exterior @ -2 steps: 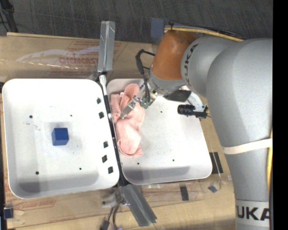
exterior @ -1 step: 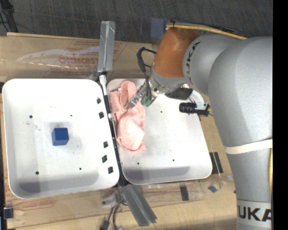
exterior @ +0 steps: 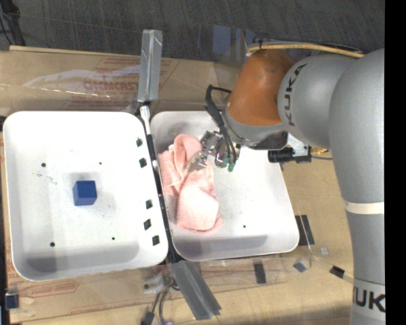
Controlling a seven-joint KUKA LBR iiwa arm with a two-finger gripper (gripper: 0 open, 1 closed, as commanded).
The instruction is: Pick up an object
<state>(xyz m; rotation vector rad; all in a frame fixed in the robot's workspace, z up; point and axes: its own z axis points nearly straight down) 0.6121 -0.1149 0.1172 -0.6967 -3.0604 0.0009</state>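
A crumpled pink cloth [exterior: 189, 188] lies in the right bin [exterior: 271, 215], against its left wall. A small blue cube [exterior: 85, 192] sits in the left bin [exterior: 68, 141], left of its middle. My gripper [exterior: 215, 153] hangs under the orange wrist band, over the upper right edge of the pink cloth. Its metal fingers point down and left at the cloth's top fold. The wrist hides the bin's back wall behind it.
A grey metal divider [exterior: 150, 66] runs between the two bins, with black clips along the shared wall. Brown cardboard [exterior: 68, 80] lies under both bins. The grey arm [exterior: 352, 147] fills the right side of the view.
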